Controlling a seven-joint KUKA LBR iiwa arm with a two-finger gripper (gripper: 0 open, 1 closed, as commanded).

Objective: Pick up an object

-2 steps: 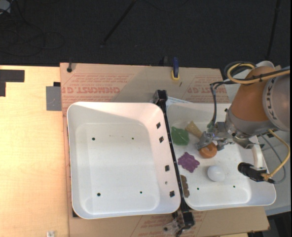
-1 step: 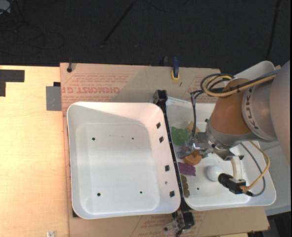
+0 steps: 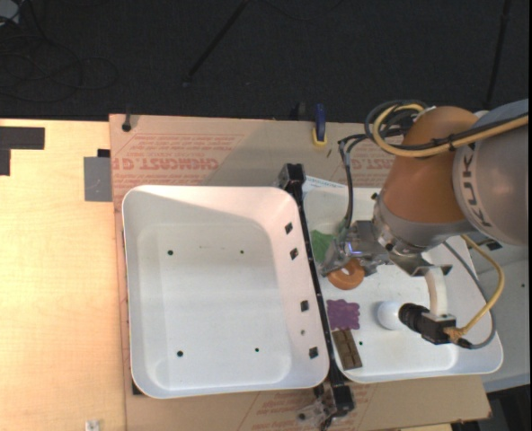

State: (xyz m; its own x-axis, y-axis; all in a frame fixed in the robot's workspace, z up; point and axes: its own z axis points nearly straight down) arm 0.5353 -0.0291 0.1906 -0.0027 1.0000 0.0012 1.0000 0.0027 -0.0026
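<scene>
You see the gripper (image 3: pixel 349 257) low in the right bin (image 3: pixel 482 362), near its left wall, just above an orange round object (image 3: pixel 345 277). Whether it grips anything, I cannot tell. The left bin (image 3: pixel 158 375) gives wide open room.

arm (image 3: pixel 482 178): cut off right | right bin (image 3: pixel 482 362): partly hidden beneath

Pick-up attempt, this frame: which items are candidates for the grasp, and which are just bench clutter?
Job in hand: right bin; gripper low over the orange object; green object; purple object; brown block; white ball.

Lying about: left bin; cardboard sheet; blue clamp.
</scene>
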